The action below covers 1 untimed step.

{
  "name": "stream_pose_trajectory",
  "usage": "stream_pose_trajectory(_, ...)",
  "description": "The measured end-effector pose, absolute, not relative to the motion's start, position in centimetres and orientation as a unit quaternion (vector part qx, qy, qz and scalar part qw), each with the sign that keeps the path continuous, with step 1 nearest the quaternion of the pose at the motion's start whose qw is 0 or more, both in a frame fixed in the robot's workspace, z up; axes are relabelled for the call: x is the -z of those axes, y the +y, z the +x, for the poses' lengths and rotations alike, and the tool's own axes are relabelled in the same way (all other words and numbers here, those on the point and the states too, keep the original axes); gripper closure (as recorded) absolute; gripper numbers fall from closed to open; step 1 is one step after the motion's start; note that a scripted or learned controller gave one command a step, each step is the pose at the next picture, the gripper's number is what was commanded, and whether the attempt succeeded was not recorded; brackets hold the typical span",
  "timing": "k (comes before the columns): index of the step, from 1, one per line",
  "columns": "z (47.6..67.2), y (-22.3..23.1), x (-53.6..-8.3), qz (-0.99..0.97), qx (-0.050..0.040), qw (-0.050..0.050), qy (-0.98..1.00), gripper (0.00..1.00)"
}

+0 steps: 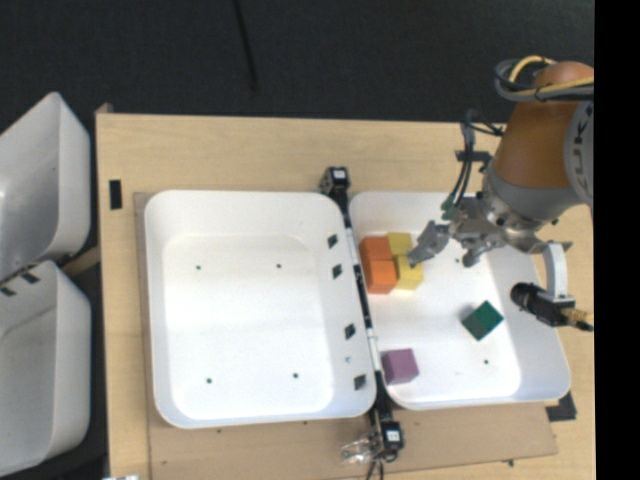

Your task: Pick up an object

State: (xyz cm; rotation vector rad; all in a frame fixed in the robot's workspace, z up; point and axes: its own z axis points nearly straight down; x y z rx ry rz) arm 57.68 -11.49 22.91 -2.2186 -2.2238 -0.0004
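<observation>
Grey two-finger gripper (441,247) above the right shallow white bin (535,383), fingers apart, gripping nothing, tips just beside the yellow block (404,259). Orange cube (377,263) touches it; green block (483,320) and purple cube (400,365) lie apart.

Four blocks in right bin (540,368). Orange block (377,264) near bin's left wall, touching yellow block (404,261) on its right. Green block (483,320) lies apart toward right side, rotated diagonal. Purple block (400,365) sits near front-left corner, flat, alone.
</observation>
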Motion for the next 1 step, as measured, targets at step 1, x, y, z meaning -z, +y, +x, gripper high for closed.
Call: stream_pose_trajectory(1,61.46,-9.54,-17.74,-0.706,-0.0002,-0.001,-0.708,0.00)
